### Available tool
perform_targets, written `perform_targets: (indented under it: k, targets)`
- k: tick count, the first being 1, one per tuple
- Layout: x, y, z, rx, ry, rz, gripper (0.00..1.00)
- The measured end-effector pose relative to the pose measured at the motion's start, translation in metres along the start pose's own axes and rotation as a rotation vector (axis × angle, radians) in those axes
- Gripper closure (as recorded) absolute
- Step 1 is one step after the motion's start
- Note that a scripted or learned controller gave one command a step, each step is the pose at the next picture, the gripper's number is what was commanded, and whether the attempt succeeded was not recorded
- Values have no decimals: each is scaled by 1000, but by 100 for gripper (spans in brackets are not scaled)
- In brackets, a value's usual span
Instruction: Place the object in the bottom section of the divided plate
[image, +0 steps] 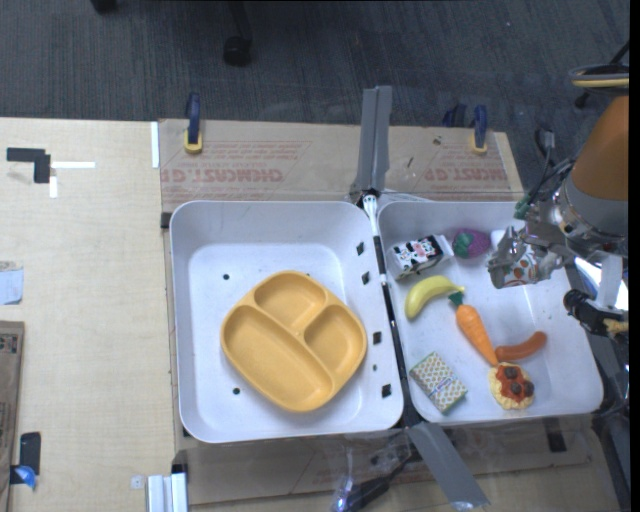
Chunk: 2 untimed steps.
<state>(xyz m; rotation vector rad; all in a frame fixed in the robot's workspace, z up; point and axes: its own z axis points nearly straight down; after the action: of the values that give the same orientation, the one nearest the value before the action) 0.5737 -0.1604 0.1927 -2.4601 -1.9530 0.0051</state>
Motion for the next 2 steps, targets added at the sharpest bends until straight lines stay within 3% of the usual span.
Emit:
perform_targets:
  k: [1, 2]
  targets:
    - [117, 20, 2, -1, 1, -117, 100]
    - [202, -27, 2, 2, 0, 50, 100]
